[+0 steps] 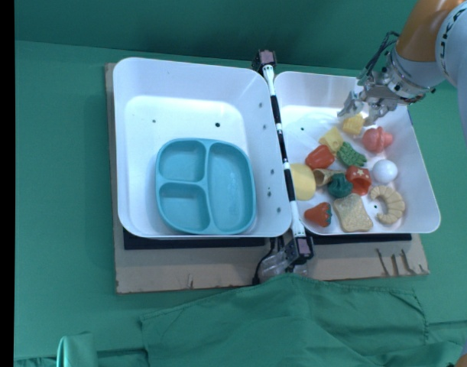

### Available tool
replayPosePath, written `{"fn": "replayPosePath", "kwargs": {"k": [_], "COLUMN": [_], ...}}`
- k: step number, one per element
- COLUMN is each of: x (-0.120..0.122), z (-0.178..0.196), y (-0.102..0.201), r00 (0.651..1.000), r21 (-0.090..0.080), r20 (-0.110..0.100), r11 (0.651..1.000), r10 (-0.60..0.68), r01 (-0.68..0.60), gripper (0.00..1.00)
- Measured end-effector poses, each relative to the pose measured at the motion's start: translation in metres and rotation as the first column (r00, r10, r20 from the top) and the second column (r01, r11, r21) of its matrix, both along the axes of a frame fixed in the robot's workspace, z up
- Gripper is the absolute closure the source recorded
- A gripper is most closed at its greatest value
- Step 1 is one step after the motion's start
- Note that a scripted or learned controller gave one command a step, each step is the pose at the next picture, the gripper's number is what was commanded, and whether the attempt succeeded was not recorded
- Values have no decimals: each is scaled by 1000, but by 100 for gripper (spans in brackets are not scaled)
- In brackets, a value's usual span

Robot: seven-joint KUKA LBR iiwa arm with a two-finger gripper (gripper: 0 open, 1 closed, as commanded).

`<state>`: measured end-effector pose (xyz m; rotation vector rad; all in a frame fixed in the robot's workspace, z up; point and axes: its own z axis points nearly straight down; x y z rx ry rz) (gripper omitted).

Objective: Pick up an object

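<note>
The teal plate (205, 184) sits alone in the left bin (141, 82). Right of it, in the right bin (424, 205), toy food crowds together. The gripper (368, 105) hangs over a yellow piece (354, 124) at the heap's far edge, jaws spread around it, nothing yet held. I'd close squarely; the pink piece (376, 138) beside it could snag.

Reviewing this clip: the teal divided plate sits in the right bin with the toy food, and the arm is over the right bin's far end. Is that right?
Not quite. The teal divided plate lies in the left bin, alone, not in the right bin with the toy food. The camera view shows this. The rest stands: the pincer is over the right bin's far end, just above a yellow piece.
</note>
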<state>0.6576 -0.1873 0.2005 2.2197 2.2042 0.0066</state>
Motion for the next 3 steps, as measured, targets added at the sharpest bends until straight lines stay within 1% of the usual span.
{"fn": "replayPosePath", "kwargs": {"k": [1, 2, 3], "x": [0, 46, 43], "z": [-1, 24, 5], "y": [0, 1, 0], "r00": [1000, 1000, 1000], "r21": [1, 3, 3], "r20": [-1, -1, -10], "r11": [1000, 1000, 1000], "r10": [0, 6, 5], "r01": [0, -6, -5], "gripper": [0, 0, 0]}}
